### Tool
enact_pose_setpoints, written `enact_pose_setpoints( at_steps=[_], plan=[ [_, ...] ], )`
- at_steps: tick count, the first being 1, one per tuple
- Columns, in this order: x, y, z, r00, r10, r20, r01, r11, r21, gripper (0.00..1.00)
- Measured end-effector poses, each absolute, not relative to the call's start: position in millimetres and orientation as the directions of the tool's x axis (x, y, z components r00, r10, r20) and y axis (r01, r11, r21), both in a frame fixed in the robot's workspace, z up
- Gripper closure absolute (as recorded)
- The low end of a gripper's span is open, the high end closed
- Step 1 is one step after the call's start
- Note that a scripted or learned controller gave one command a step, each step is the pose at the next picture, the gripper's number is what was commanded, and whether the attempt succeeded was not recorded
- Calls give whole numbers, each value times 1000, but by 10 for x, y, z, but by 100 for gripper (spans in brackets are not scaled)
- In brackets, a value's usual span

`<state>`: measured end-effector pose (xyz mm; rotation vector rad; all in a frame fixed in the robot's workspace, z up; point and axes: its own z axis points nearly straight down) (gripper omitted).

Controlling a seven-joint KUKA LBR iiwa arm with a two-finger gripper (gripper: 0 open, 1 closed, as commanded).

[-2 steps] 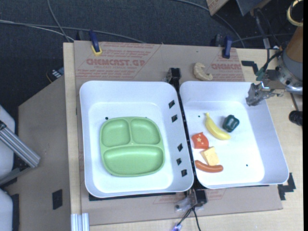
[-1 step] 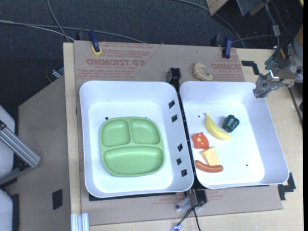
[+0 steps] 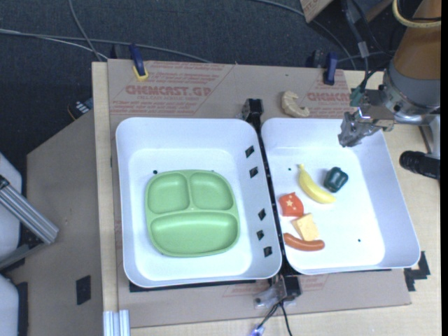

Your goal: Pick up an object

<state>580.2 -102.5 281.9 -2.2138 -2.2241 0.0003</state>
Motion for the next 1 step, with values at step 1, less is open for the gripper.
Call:
enact_pose_setpoints(
  at_steps=[1],
  plan=[
    [5869, -568, 2637, -5, 1000, 3, 1000, 5, -4, 100]
  ],
)
